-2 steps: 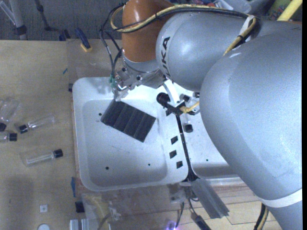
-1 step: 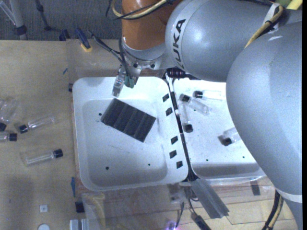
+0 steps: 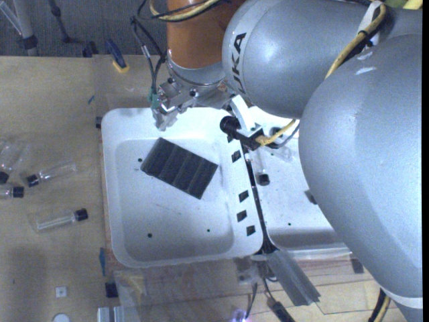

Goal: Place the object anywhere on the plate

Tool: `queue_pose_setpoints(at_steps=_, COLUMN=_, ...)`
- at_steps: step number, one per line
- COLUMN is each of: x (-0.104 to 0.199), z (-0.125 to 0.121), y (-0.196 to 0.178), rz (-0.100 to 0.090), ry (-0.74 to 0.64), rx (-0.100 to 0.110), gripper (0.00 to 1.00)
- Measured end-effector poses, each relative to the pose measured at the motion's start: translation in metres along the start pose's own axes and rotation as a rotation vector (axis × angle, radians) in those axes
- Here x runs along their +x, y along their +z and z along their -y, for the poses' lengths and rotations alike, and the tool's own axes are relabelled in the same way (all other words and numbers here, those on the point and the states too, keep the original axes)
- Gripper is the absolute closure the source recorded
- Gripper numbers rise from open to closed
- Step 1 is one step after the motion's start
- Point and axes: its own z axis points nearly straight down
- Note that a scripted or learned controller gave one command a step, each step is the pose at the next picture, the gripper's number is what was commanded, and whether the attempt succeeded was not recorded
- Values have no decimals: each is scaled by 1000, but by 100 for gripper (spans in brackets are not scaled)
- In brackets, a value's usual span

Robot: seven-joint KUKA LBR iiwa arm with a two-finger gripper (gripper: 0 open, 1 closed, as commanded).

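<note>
A dark ribbed rectangular plate (image 3: 179,168) lies tilted in the upper part of the left white bin (image 3: 134,240). My gripper (image 3: 163,117) hangs over the bin's far rim, just above the plate's upper left corner and apart from it. Nothing shows clearly in the gripper, which is small and partly blurred. The arm's orange band (image 3: 194,25) and large grey body (image 3: 348,133) cover the right side of the view.
The right bin (image 3: 288,200) is mostly hidden under the arm. Several clear vials with black caps (image 3: 60,218) lie on the wooden bench left of the bins. A blue clamp (image 3: 119,62) sits at the back. Small black marks (image 3: 241,196) line the rim between the bins.
</note>
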Motion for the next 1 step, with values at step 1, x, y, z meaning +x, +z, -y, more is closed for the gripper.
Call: queue_pose_setpoints(at_steps=1, x=-25, z=-3, y=-8, rz=1, ry=496, rx=3, gripper=100)
